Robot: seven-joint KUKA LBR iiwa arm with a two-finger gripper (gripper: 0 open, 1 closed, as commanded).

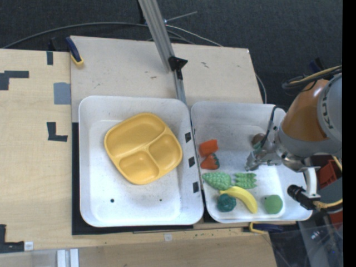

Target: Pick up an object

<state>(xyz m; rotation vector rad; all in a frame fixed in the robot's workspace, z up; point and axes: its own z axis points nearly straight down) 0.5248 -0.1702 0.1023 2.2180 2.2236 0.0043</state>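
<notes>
the gripper (256,159) hangs low inside the right bin (233,113), near that bin's right wall, with the orange-banded arm (303,121) behind it to the right. just below the fingertips lies a light green leafy toy (243,179), and beside that, further left, a bumpy green piece (217,179). below these sit a yellow banana (245,197), a dark green round item (226,203) and a green ball (272,204). left of the gripper, well apart, are two red-orange pieces (209,153). far to its left, the other bin (89,166) holds a yellow divided plate (143,147).
</notes>
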